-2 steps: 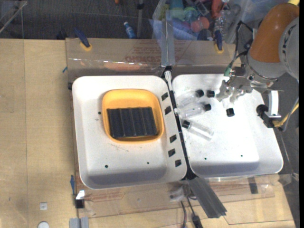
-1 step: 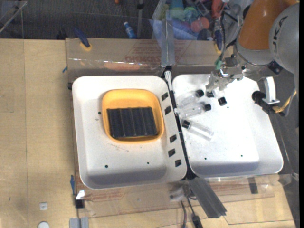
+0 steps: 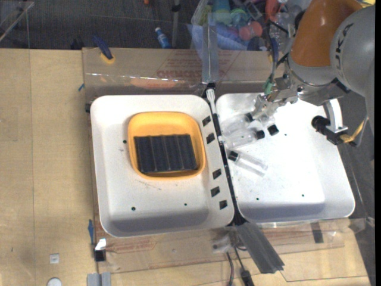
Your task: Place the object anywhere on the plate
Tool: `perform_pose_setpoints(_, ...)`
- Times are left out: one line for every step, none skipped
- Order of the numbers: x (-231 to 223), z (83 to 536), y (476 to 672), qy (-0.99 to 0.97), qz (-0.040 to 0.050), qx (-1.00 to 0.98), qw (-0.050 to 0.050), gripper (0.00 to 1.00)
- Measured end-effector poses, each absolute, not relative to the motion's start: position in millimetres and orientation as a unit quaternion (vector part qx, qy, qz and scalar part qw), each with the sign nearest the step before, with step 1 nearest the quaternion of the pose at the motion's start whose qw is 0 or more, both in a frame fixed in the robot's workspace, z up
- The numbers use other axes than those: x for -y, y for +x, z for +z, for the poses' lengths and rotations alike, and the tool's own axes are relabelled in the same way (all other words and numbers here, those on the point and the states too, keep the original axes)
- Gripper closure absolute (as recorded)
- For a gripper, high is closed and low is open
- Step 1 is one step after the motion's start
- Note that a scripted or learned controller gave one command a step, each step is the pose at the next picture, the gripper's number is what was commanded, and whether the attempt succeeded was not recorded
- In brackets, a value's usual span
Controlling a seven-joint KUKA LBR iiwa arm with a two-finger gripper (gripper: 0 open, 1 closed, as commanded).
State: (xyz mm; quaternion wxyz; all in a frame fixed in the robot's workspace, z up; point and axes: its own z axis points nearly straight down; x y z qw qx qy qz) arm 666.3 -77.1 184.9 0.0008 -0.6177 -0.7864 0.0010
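Looking down on the desk, I see the gripper low over the right bin, near its far left corner, with the grey arm and its orange band reaching in from the right. Its two black fingertips stand a little apart with nothing between them. Clear plastic pieces lie just below and to the left of the gripper on the bin floor; I cannot tell whether it touches them. Well to the left of the gripper, across the divider, sits the left bin with the orange plate in its middle. A dark ribbed rectangular object lies flat on that plate, well apart from the gripper.
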Motion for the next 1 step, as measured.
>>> perform_pose_setpoints(59.0,196.7,667.1,-0.574,-0.0004,0.819,-0.001,1.00)
